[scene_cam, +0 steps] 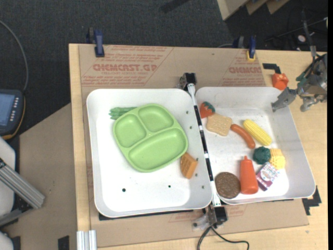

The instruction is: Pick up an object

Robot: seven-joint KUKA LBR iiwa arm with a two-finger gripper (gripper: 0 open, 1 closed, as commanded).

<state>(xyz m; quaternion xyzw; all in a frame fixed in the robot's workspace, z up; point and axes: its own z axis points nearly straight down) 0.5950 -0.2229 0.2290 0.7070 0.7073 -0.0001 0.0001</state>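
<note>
The gripper (291, 99) is hanging over the top right corner of the right bin (299, 155), close to its rim. I cannot tell from here how its jaws are standing, and I am seeing nothing between them. The arm is reaching in from the right side.

All the toy food is lying lower down in the right bin, apart from the gripper. The nearest piece to the gripper is the yellow corn cob (257, 132), sitting below it and a bit to the left. Just left of the corn is the orange hot dog (243, 135), and left of that the slice of toast (218, 124). A small red strawberry (207, 109) is sitting above the toast, by the left wall of the bin. Below the corn there is a dark green lump (261, 153), then a little yellow piece (277, 160) and a small purple and white packet (267, 175). A red ketchup bottle (248, 175) is standing near the bottom wall, with a brown burger patty (227, 185) just left of it.

The left bin (104, 191) is holding a green divided plate (150, 137). A small orange-brown piece (189, 166) is lying beside the plate, near the right wall of that bin. Both bins are resting on the worktop (80, 139).
</note>
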